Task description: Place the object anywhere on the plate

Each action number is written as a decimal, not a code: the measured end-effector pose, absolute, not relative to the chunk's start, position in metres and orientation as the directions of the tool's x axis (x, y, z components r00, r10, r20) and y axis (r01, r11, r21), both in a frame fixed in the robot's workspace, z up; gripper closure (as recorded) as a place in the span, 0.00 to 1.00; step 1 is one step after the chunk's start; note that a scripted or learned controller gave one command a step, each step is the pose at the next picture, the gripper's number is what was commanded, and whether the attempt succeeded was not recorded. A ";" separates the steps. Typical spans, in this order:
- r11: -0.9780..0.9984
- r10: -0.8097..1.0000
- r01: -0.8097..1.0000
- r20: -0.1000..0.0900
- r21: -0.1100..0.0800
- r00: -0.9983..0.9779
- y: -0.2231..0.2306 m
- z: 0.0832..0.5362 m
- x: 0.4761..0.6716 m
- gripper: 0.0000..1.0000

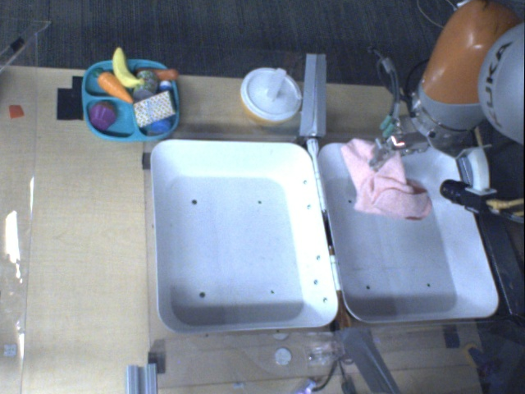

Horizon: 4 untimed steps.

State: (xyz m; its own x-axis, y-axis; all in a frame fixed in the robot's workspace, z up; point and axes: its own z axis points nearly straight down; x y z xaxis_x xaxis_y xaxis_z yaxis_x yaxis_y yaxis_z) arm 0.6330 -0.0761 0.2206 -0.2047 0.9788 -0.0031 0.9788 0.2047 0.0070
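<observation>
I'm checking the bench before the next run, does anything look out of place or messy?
A pink cloth lies crumpled in the right bin, bunched against its far left corner, with the gripper at its upper edge. The task names a plate, but the blue divided plate sits outside the bins, already loaded with toy food.

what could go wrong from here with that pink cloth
The pink cloth lies crumpled in the right bin, and the gripper sits at its upper edge; a pinch there may catch just a fold, and the cloth could slip out or drag. The blue plate outside the bins already holds toy food, so the cloth might knock pieces off.
</observation>
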 end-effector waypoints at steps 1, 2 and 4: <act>0.212 0.977 0.977 -0.003 0.007 -0.212 -0.075 0.226 0.635 1.00; 0.579 0.815 0.815 -0.006 0.009 -0.579 -0.029 0.236 0.639 1.00; 0.989 0.147 0.147 -0.011 0.005 -0.989 0.075 0.226 0.642 1.00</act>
State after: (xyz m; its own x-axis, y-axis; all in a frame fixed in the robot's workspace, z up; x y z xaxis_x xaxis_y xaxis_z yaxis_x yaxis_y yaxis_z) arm 0.6422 0.0752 0.2262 -0.9891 0.1469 -0.0109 0.1469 0.9891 0.0053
